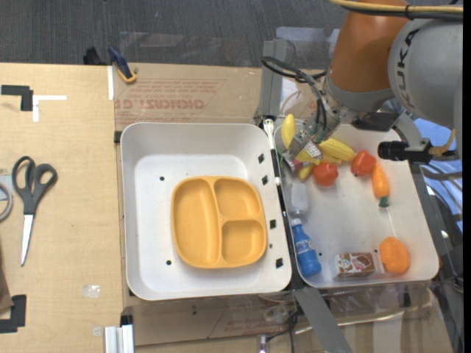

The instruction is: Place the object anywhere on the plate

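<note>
Plate (218, 221) sat in the middle of the left bin (140, 197), yellow-orange with three compartments and nothing on it. All the stuff was over in the right bin (412, 267): a banana (288, 130) up in the far left corner by the wall, another yellow piece (337, 150) next to it, a tomato (325, 173), a red pepper-looking thing (363, 162), a carrot (380, 183), an orange (394, 256), a small snack box (355, 265) and a blue bottle (304, 250) lying along the divider.

The arm (383, 43) came in from the right and its gripper (313, 140) was down in that far left corner, right in the pile of yellow items. Whether it was open, closed or actually holding anything just couldn't be made out; the wrist and cables covered that spot. Which object was the target also wasn't certain, though the banana and the yellow piece were closest to the tip.

The key thing for the next move was that the plate lay to the left of the gripper and nearer the camera, across the wall between the bins. So anything picked up would probably need lifting clear of that wall first, then carrying left. The banana's long axis ran roughly along the divider.
</note>
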`<state>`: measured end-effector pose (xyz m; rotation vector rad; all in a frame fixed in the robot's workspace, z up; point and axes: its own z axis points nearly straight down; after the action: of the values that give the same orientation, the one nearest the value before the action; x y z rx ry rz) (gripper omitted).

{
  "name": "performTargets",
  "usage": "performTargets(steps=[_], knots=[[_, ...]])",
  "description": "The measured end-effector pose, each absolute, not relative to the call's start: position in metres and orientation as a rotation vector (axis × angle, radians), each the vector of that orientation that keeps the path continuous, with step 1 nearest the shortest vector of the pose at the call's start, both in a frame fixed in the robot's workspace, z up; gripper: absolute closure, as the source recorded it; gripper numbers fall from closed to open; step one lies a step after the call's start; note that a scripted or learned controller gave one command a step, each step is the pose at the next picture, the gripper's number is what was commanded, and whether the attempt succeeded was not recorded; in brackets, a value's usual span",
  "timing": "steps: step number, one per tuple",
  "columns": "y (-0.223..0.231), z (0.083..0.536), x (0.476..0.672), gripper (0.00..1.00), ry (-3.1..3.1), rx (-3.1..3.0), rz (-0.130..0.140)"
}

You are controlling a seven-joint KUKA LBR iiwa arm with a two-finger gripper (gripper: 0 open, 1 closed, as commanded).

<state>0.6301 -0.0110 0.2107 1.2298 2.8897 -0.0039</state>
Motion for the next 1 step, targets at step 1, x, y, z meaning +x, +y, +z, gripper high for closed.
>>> performTargets(steps=[1], knots=[[0.0681,0.2029,0.5916,1.0,2.94,1.106,-0.002]])
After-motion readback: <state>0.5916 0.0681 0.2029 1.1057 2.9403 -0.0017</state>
